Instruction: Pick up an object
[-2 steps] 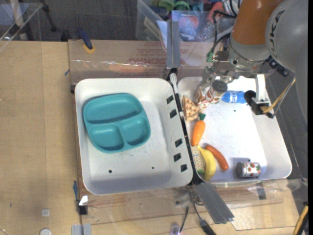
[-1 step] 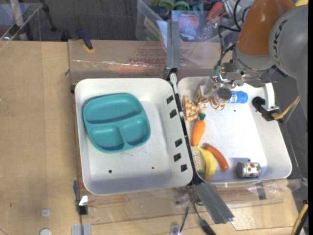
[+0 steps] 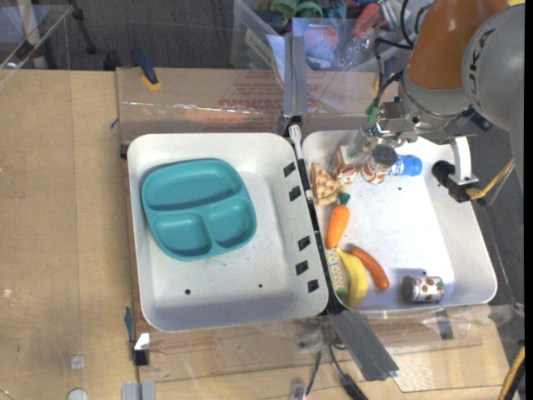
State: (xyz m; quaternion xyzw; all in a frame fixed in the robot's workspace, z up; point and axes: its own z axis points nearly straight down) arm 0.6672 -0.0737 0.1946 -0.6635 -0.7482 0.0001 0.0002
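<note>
My gripper [image 3: 369, 150] hangs low over the back left part of the right bin [image 3: 454, 232], under the grey arm with its orange band. Right below it are a small red-and-white can [image 3: 375, 172] and a blue-and-white bottle [image 3: 407, 167]. A pizza slice toy [image 3: 326, 187] lies just left of the gripper by the divider. Further forward lie an orange carrot [image 3: 337, 224], a yellow banana [image 3: 356, 278], a red-orange sausage [image 3: 371, 266] and a printed tin can [image 3: 423, 287] on its side.
The left bin [image 3: 266, 294] holds a teal divided plate [image 3: 198, 207]. A black-clipped divider [image 3: 301, 215] runs between the bins. A clear tub of colourful toys [image 3: 316, 7] stands behind them. Bare bin floor shows at the right bin's middle and right.
</note>
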